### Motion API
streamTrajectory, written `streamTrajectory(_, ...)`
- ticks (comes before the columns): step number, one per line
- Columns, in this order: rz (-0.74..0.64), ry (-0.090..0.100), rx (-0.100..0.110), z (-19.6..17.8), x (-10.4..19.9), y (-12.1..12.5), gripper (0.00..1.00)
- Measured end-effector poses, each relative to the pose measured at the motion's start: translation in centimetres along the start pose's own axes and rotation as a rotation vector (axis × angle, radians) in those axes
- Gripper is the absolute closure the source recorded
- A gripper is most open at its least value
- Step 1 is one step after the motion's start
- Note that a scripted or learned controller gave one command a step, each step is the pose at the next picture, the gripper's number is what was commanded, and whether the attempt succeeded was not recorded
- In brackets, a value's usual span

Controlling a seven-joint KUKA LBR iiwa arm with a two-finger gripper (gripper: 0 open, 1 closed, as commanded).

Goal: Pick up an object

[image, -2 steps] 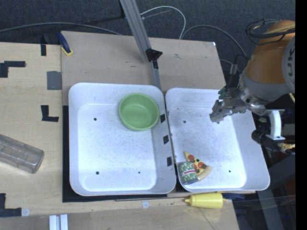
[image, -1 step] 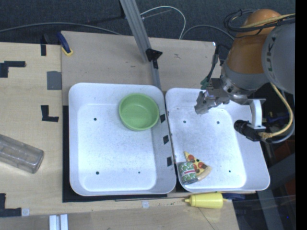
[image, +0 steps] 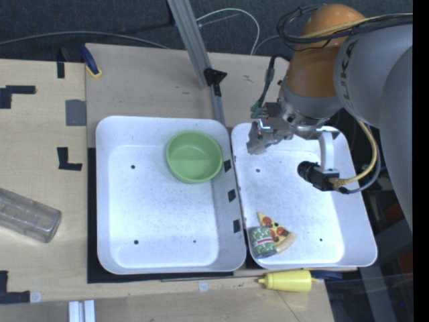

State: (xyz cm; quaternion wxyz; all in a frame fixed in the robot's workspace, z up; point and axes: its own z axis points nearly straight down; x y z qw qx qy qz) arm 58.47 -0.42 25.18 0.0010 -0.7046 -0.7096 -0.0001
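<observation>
A green bowl (image: 194,155) sits upright at the back right of the left bin (image: 120,200). In the right bin (image: 335,213), a small pizza-slice toy (image: 276,232) and a greenish packet (image: 261,243) lie together at the front left corner. My gripper (image: 258,141) hangs over the back left corner of the right bin, close to the rim between the two bins. It is well apart from the toy and to the right of the bowl. Nothing shows between its fingers.
A yellow bottle (image: 289,281) lies on the bench just in front of the right bin. A clear plastic tumbler (image: 27,215) lies on the bench at the far left. A grey metal pole (image: 191,32) slants down to the bins' back edge. Cables trail from the wrist.
</observation>
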Motion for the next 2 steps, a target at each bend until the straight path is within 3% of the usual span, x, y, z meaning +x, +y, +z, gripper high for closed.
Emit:
streamTrajectory(1, 0.000, -0.001, 0.000, 1.0, 5.5, 1.6, 1.00)
streamTrajectory(2, 0.002, -0.002, 0.000, 3.0, 9.7, 5.2, 1.00)
